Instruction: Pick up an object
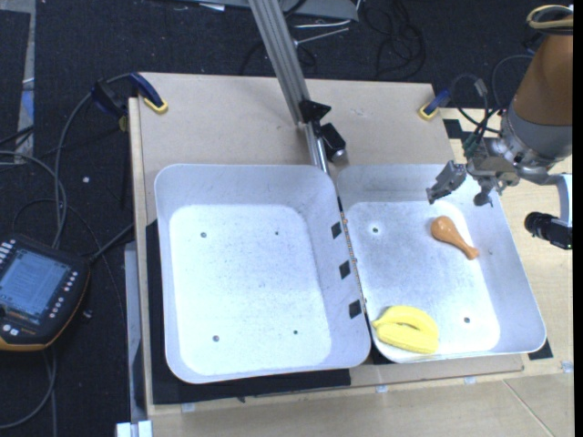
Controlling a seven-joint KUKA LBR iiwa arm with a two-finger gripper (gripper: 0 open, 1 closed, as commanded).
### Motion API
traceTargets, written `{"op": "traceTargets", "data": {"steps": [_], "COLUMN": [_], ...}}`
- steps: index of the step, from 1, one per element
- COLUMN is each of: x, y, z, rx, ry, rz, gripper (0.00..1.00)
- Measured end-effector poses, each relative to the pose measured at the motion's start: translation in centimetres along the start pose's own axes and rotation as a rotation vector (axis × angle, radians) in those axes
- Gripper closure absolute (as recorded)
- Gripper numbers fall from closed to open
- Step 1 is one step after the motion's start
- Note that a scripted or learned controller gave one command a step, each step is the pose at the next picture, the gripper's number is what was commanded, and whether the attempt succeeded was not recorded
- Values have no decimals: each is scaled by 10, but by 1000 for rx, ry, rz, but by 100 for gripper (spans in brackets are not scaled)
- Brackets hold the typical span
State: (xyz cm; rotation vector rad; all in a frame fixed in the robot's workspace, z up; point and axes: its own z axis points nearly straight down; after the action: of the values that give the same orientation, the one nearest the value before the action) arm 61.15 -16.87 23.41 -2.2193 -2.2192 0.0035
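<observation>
- Nothing is lifted yet: you see the orange drumstick-shaped toy (453, 235) lying in the right bin (510, 289), and the yellow banana-like toy (407, 329) at its near edge.
- The gripper (463, 187) hangs above the bin's far side, just beyond the drumstick, its fingers spread and holding nothing.
- The arm reaches in from the right, wrist angled down.

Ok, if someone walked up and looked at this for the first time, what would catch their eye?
Probably the yellow banana at the near edge of the right bin, and the orange toy drumstick farther back in that bin. Then the gripper, hanging open just above the drumstick with nothing between its fingers, on the grey and orange arm coming in from the right.
</observation>
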Motion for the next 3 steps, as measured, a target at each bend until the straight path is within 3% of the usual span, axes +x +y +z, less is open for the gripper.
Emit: {"op": "traceTargets", "data": {"steps": [2, 3], "x": [5, 4], "y": [-1, 0], "z": [105, 92], "rx": [2, -4], "ry": [1, -1], "rz": [0, 0], "gripper": [0, 100]}}
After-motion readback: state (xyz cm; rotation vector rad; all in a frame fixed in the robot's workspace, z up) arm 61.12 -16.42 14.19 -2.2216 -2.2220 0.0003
